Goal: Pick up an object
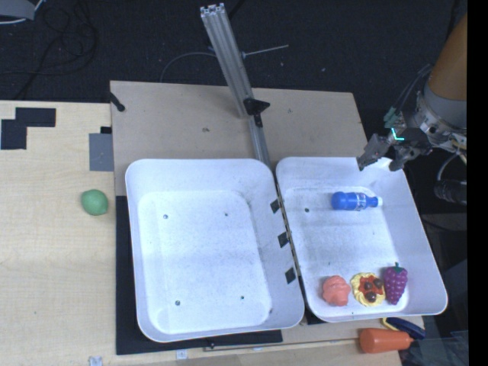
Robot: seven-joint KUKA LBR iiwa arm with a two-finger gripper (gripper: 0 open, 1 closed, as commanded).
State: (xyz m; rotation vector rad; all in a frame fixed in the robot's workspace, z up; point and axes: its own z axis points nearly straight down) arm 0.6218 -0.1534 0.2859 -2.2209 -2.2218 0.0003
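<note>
Toward the back of the right bin (427, 269) lies a blue bottle (354, 200) on its side, its long axis running left to right, nearly parallel to the bin's rear rim, with the paler cap end pointing right toward the arm's side. Bare white floor surrounds it on every side, and the widest open stretch is in front of it, between the bottle and the toys at the front edge. Those three sit in a row along the front rim: a pink lumpy toy (335, 290), a yellow round toy (368, 288) with red and dark markings just beside it, and a bunch of purple grapes (395, 282) touching or nearly touching the yellow one, close to the front right corner.

Over the rear right corner of that bin hangs the gripper (383, 152), up and to the right of the bottle and apart from it. Its two fingers stand spread, with nothing between them.

Beside it, the left bin (145, 181) shows only its white floor. On the table to the left, well apart from both bins, rests a green ball (94, 202). An orange carrot-like toy (385, 340) lies outside the right bin's front rim.
</note>
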